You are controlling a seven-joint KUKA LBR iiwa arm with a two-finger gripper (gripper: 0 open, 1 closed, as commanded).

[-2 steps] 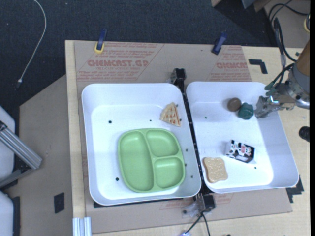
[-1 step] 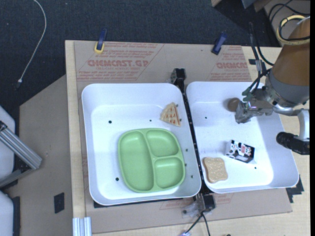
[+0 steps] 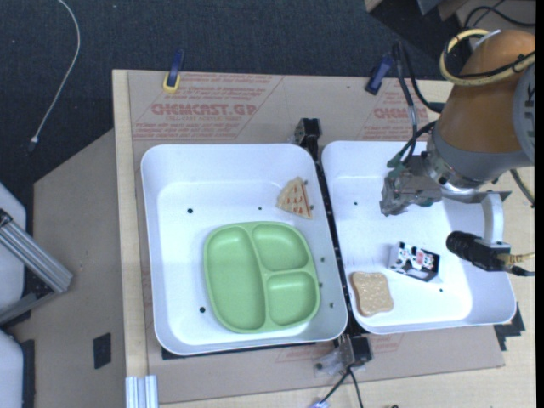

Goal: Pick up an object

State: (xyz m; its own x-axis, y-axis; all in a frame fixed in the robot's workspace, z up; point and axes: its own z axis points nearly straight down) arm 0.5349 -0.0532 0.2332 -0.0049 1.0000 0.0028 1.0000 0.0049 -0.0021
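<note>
A: Gripper (image 3: 398,195) over right bin (image 3: 357,164), upper middle. Can't tell its state.
B: Toast slice (image 3: 371,292) at front-left corner, black-white card (image 3: 415,261) beside; descent here prob grabs nothing.

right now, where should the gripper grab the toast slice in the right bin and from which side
Probably straight down from above, closing across the toast's two long flat edges. It lies flat on the floor of the right bin, close to the near-left corner, so a sideways approach looks blocked by the walls. The gripper is farther back in that bin, and the small card lies between them.
</note>
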